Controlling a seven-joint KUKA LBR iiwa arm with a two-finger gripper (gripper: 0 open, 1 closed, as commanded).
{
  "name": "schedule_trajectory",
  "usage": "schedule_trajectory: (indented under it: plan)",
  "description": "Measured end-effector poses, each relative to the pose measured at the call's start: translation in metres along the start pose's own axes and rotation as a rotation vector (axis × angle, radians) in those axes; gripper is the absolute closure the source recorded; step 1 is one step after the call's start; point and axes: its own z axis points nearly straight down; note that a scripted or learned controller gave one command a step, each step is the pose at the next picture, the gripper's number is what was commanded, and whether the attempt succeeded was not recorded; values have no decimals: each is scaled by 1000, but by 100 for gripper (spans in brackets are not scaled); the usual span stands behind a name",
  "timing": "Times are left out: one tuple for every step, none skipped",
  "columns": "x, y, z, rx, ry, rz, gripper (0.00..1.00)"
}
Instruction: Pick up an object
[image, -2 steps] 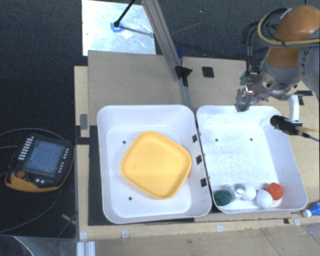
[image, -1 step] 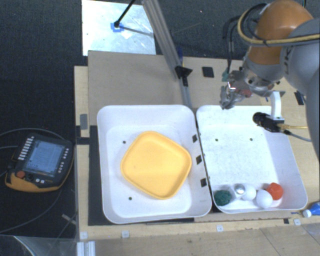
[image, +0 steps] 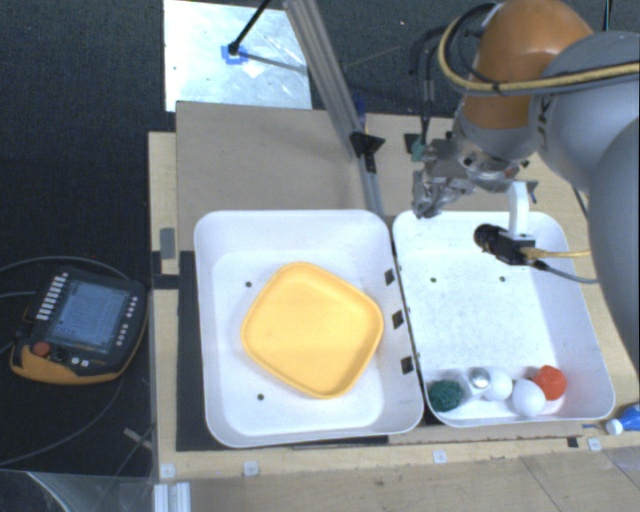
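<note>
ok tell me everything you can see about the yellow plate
The yellow plate is a squarish dish with rounded corners and a raised rim, a plain pale yellow that looks like smooth plastic. It lies flat and right way up on the floor of the left bin, turned so its corners point roughly toward the bin's sides, like a diamond. Nothing rests on it, and it appears to touch nothing but the bin floor. The gripper is well away, over the far edge of the right bin.
</note>
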Motion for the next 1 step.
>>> schedule_trajectory:
  plan:
    - [59, -6, -1, 1, 0, -1, 100]
